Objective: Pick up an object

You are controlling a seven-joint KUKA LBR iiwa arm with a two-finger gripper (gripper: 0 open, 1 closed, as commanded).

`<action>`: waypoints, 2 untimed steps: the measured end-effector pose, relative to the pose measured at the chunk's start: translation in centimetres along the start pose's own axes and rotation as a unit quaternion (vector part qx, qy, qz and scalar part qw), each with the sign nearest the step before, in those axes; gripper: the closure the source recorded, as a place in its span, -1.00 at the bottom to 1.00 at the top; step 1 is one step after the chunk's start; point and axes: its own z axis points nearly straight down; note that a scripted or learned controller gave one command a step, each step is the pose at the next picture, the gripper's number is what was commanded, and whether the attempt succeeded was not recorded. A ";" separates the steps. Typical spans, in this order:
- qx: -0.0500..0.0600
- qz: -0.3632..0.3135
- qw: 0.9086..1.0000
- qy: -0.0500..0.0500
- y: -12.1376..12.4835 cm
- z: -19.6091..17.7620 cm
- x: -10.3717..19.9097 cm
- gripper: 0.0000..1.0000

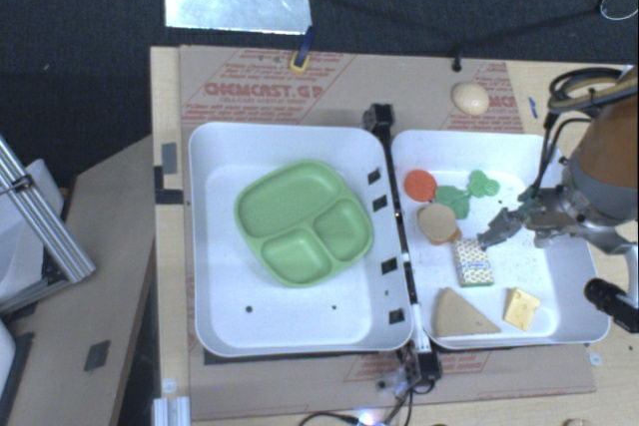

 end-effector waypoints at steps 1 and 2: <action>-0.006 -0.001 1.000 -0.001 0.2 -0.5 0.0 -1.00; -0.004 0.000 1.000 0.000 -0.7 4.4 0.1 -1.00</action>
